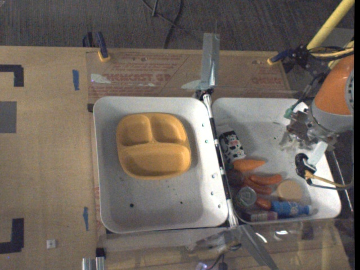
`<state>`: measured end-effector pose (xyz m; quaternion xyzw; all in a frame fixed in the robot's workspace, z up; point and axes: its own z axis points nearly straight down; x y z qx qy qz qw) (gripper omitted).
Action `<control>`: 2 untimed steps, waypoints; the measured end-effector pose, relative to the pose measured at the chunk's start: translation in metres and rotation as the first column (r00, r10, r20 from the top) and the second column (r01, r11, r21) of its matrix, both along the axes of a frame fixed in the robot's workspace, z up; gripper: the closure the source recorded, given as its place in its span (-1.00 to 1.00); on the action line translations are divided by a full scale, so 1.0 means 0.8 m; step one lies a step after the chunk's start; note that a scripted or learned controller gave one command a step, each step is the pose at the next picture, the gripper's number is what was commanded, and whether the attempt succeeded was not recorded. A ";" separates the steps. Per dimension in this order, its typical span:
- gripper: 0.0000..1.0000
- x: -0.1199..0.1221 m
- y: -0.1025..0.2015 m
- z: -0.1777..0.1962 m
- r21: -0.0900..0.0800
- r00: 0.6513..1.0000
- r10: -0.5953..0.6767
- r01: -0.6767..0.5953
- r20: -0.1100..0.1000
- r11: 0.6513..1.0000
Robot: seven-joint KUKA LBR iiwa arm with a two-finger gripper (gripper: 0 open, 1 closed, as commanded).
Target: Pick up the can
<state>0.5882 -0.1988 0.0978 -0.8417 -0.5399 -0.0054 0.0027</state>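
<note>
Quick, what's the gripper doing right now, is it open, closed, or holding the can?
Gripper: open or closed cannot be told; it sits over the right bin, apart from the can.

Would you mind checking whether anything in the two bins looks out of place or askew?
The yellow three-compartment plastic plate lies upside down in the left white bin. In the right white bin, the grey metal can lies tipped among toy food crowded against the near-left corner.

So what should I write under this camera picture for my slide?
Robot tool hovers over the right bin, away from the can; a yellow plate sits in the left bin.
</note>
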 end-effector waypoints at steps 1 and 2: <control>1.00 0.001 -0.001 0.013 -0.002 1.000 0.001 -0.001 0.002 1.000; 1.00 0.051 0.063 0.113 -0.011 0.966 -0.259 0.259 -0.006 0.966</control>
